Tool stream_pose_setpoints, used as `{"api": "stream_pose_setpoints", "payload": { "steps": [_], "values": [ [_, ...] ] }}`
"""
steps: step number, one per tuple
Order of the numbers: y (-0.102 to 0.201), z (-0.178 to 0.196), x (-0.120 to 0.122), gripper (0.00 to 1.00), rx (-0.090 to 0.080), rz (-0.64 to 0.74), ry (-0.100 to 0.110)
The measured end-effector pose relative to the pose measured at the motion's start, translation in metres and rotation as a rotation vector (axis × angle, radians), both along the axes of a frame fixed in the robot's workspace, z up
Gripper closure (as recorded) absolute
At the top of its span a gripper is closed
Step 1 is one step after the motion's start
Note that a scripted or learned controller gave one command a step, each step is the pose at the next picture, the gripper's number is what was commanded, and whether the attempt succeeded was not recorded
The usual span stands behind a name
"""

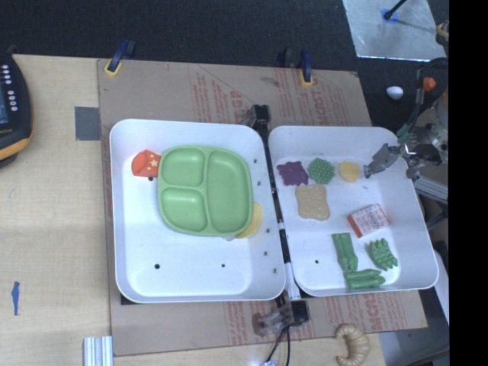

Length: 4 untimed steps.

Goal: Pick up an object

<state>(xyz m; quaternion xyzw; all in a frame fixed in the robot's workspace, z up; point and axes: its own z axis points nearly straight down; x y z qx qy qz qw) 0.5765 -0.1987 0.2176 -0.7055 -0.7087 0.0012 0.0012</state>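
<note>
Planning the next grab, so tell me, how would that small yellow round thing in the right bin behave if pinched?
The yellow round piece looks small and light, so easy to lift. Its rounded edge may slip from the pincer or roll. It lies apart from the green bumpy piece, so a nudge could send it sliding.

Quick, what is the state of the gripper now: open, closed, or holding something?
Gripper: at the right bin's upper right edge, near the yellow piece; nothing seen between its fingers; open or closed cannot be told.

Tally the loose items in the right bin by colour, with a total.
Purple: 1, purple piece
Green: 4, round green piece, green strip, green bunch, green pod
Yellow: 1, yellow piece
Tan: 1, toast slice
Red and white: 1, packet
Total: 8
</note>
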Motion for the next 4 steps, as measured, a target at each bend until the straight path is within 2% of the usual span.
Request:
{"api": "stream_pose_setpoints", "payload": {
  "steps": [1,2,3,4],
  "values": [
    [0.092,-0.093,-0.002,0.0,0.004,0.008,0.008],
    [0.045,-0.123,-0.076,0.0,-0.002,-0.002,-0.009],
    [0.042,-0.111,-0.074,1.0,-0.01,0.001,-0.011],
    [0.121,-0.021,-0.091,1.0,0.004,0.007,-0.007]
  ]
}}
